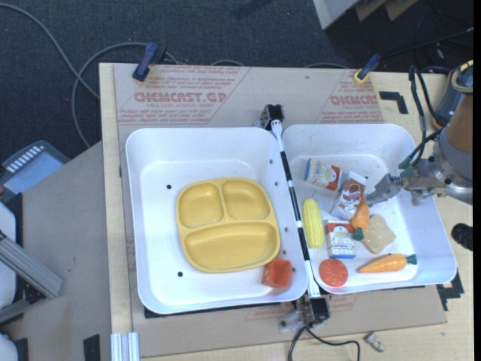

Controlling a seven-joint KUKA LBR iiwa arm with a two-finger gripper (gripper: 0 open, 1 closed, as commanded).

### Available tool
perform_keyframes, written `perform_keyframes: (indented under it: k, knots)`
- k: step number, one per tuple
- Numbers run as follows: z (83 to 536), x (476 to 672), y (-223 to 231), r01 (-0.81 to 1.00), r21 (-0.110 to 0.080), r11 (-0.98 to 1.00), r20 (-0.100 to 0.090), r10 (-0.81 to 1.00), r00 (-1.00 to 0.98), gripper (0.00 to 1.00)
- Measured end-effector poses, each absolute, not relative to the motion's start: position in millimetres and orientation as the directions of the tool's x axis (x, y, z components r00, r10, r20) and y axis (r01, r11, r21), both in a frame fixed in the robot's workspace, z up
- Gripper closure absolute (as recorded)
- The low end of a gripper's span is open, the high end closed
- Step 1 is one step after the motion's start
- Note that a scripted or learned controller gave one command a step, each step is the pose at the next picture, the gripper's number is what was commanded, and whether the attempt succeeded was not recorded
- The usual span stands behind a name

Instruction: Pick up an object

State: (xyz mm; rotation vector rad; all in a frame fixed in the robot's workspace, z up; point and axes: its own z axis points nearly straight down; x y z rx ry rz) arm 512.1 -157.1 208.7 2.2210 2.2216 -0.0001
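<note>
Two shallow white bins sit side by side on the desk (pixel 188 89), the left bin (pixel 146 201) toward the desk's left edge and the right bin (pixel 432 247) toward its right edge. In the left bin a yellow divided plate (pixel 225 224) lies near the middle, and a small red-orange block (pixel 277 274) rests just beside the plate's near right corner, close to the wall shared with the other bin. The right bin carries the clutter: a yellow corn cob (pixel 313 222) lies along its left wall, a red tomato (pixel 333 272) sits by the near left corner, and a carrot (pixel 385 262) lies along the near wall. Between them stands a small carton (pixel 341 241), with a pale beige lump (pixel 378 233) just to its right. Toward the far side lie a white packet (pixel 322 174) and a red-and-white packet (pixel 350 195). A small orange piece (pixel 361 215) sits just below that second packet. The arm comes in over the desk's right edge, and the jaws (pixel 378 191) hang low over the right bin beside the red-and-white packet and the orange piece; whether they are released or clenched I cannot tell.
</note>
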Motion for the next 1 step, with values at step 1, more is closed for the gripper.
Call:
perform_keyframes:
  k: [1]
  knots:
    - [84.5,555.0,-110.9,1.000,0.001,0.000,0.000,1.000,0.000,0.00]
